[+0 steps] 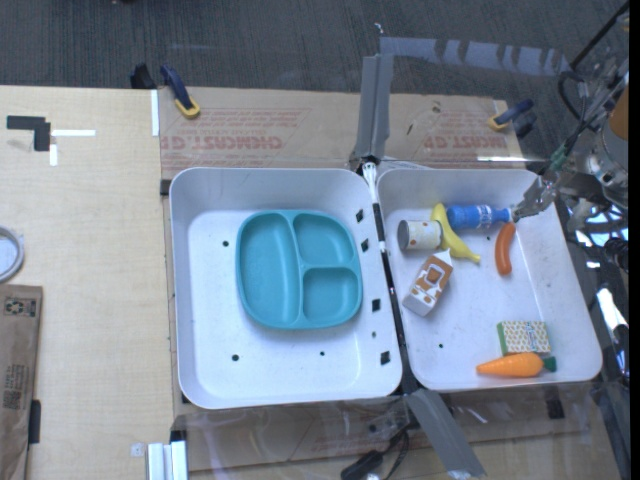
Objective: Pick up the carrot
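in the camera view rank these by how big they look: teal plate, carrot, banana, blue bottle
1. teal plate, by far the largest
2. carrot, banana and blue bottle look about alike; no ranking

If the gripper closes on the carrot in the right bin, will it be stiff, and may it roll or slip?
The carrot looks like a smooth moulded toy, so it is probably stiff and light. Its round, tapering body lies on its side, so a push may roll it or swing it around. The glossy surface could slip between the fingers, more so near the thin tip. It lies close to the right bin front wall.

Orange carrot (512, 366), teal plate (299, 269), yellow banana (452, 237), white bins (190, 268)
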`<state>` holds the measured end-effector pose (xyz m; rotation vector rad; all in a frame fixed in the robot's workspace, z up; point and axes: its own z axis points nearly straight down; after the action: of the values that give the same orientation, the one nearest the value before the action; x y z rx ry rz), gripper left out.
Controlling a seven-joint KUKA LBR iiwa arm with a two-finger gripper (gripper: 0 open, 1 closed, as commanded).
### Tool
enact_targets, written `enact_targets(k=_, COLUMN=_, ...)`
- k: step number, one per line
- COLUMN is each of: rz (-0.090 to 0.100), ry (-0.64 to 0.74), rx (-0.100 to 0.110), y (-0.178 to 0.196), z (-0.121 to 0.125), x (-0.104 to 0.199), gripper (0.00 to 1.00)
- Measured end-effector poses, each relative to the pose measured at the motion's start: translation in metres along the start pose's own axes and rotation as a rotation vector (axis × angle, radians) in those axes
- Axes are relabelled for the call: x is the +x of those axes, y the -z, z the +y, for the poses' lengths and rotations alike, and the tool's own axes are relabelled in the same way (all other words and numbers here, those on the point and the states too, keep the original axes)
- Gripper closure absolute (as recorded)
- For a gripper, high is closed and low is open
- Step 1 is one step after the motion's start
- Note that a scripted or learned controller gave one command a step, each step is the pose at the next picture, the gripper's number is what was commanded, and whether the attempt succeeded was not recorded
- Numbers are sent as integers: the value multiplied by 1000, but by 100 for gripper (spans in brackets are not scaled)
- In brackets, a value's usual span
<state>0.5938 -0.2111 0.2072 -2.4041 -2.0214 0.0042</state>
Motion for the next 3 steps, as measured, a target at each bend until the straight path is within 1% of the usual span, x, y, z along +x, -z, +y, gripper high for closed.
enact_targets(k=1, rz=1, ry=-149, rx=4, y=-17, z=-42, x=-9, gripper=0)
enact_targets(k=2, rz=6, ry=-154, rx=1, y=-107, z=5, x=11, gripper=0)
enact_targets(k=3, rz=0, ry=-508, rx=4, y=-15, z=-73, x=-9, gripper=0)
